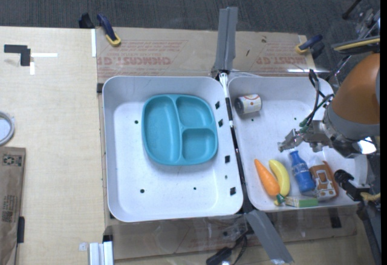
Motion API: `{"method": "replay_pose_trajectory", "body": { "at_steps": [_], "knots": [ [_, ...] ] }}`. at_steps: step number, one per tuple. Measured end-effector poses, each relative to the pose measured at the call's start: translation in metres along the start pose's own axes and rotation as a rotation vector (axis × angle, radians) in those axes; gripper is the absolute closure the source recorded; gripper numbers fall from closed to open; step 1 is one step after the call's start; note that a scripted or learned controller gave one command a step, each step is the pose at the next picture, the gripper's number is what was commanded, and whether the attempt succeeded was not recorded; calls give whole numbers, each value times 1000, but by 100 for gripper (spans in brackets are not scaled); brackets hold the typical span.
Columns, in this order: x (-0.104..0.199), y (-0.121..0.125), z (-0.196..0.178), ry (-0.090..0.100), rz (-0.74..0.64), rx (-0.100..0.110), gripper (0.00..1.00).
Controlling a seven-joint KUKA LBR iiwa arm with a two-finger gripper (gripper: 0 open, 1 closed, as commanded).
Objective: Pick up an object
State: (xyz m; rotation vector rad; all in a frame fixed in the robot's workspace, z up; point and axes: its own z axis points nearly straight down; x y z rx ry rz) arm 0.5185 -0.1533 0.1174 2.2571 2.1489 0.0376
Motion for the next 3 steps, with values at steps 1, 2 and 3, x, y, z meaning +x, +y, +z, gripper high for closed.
{"method": "replay_pose_trajectory", "body": {
  "at_steps": [1, 2, 3],
  "knots": [
    [-42, -17, 26, 3, -159, 37, 0],
    [-42, -16, 17, 3, -156, 35, 100],
    [-52, 11, -59, -3, 86, 36, 100]
  ]
}}
